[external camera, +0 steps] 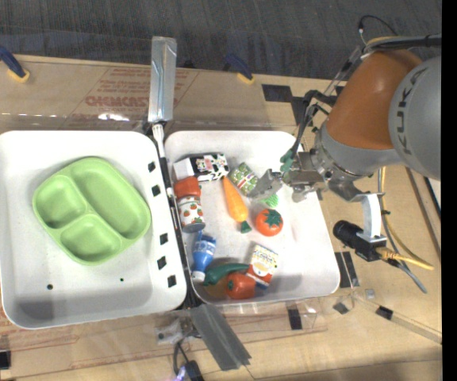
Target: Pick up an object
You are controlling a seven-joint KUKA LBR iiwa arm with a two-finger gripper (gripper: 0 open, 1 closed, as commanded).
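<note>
End effector (272,182) hangs over the tomato (269,221) and carrot (236,200), finger state can't tell; packed this tight, it'll likely clip a neighbour and miss.

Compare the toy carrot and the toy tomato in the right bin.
The carrot is long, tapered and lying flat; the tomato is round and squat. The carrot is lighter orange; the tomato is deeper red-orange, with a green stem on top. Both lie in the right bin, close together.
</note>
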